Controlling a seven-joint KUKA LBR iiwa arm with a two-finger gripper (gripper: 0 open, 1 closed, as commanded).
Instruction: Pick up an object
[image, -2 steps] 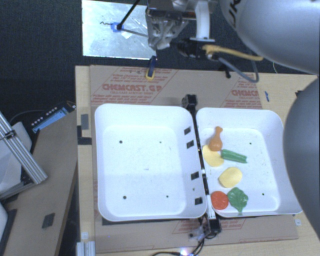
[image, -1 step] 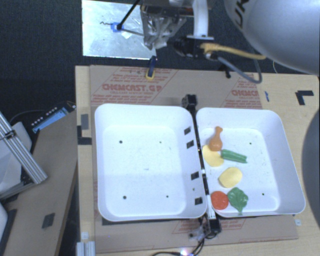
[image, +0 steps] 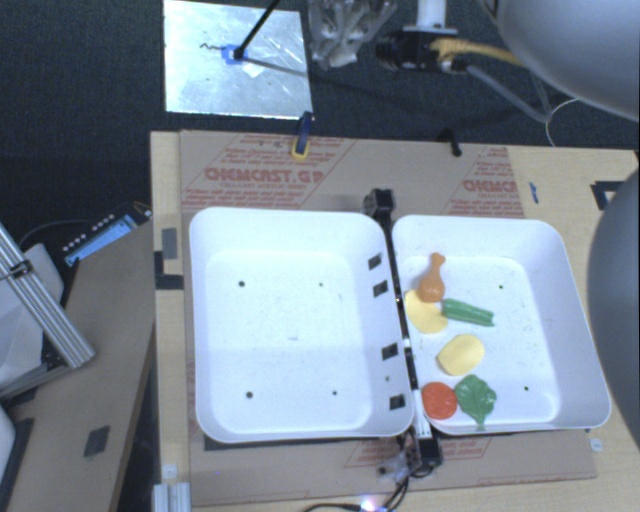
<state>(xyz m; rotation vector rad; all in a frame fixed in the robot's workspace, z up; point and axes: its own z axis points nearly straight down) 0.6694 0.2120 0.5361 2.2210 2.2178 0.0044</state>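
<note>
Now the gripper (image: 340, 35) is seen blurred at the far edge of the view, beyond both bins, and whether it is open or closed cannot be told. Nothing is seen held in it. The grey arm (image: 575, 50) is caught out of focus just to its right.

All the pieces are found well apart from the gripper, toward the near side and a little to its right, in the right bin (image: 560, 300). The left bin (image: 290, 320) is set just beside it.

Six pieces are counted. An orange piece (image: 432, 280), pear-shaped, is stood closest to the gripper, its narrow neck pointed up toward it. A green stick (image: 468, 313) is laid crosswise to that line, its long axis run left to right and tipped slightly down at the right. A flat yellow piece (image: 424, 317) is touched by both of them. Farther from the gripper a yellow oval (image: 460, 354) is laid, its long axis slanted. Farthest off, a round red piece (image: 438, 400) and a green leafy piece (image: 477, 398) are placed side by side, touching.
</note>
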